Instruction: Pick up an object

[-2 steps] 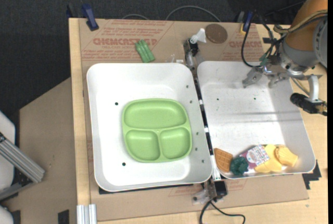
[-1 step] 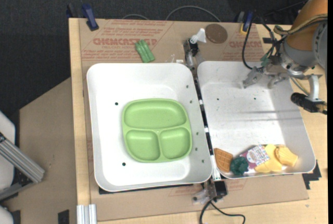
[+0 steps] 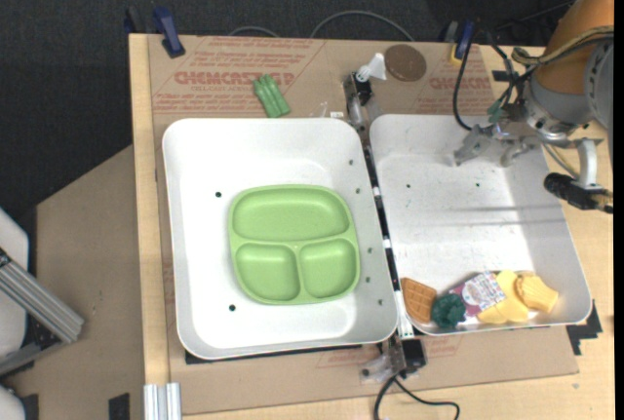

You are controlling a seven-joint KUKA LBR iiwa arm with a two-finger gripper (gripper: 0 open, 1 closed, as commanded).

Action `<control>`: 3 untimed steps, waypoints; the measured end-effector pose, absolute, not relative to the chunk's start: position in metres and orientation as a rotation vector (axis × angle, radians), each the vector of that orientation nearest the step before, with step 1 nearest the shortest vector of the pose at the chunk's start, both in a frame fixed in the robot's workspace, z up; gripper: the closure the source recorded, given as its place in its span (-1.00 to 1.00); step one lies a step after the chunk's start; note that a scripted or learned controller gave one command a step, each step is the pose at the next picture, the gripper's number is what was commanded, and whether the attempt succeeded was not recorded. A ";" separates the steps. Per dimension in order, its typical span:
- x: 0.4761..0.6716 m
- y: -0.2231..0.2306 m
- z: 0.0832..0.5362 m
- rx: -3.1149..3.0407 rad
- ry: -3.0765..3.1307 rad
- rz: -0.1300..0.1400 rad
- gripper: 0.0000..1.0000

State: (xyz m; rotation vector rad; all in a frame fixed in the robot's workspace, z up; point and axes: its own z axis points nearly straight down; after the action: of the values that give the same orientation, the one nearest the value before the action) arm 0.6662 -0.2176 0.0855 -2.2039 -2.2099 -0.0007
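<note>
**Arm at the far edge of the right bin, objects clustered at its near edge**

The grey arm (image 3: 575, 67), with its orange band, is seen entering from the right, and the pincer (image 3: 485, 147) is held over the far part of the right bin (image 3: 468, 213). Its two fingers are seen spread apart, released, with nothing between them. No object is touched by the pincer. The candidate objects are gathered well apart from it, toward the viewer, along the bin's near wall: a waffle-like brown piece (image 3: 418, 299) nearest the bins' shared edge, a dark green item (image 3: 448, 311) just beside it, a pale wrapped item (image 3: 483, 290) next along, and yellow pieces (image 3: 522, 299) at the end of the row, almost directly toward the viewer from the pincer. The bin floor below the pincer is marked only by small dark holes. To the pincer's left, across the divider, the left bin (image 3: 195, 213) is occupied by a green three-compartment tray (image 3: 292, 243). Beyond the bins, on the cardboard sheet (image 3: 224, 67), a small green object (image 3: 272, 97) and a brown disc (image 3: 404, 63) are seen, the disc lying nearer the pincer.
</note>
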 end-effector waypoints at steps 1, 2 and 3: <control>0.666 -0.217 0.085 -2.202 -2.211 0.000 -1.00; 0.666 -0.217 0.085 -2.202 -2.211 0.000 -1.00; 0.668 -0.224 0.150 -2.226 -2.227 -0.004 -1.00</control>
State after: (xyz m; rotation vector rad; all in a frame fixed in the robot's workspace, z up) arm 0.6677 -0.2238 0.1496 -2.2256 -2.2265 -0.0045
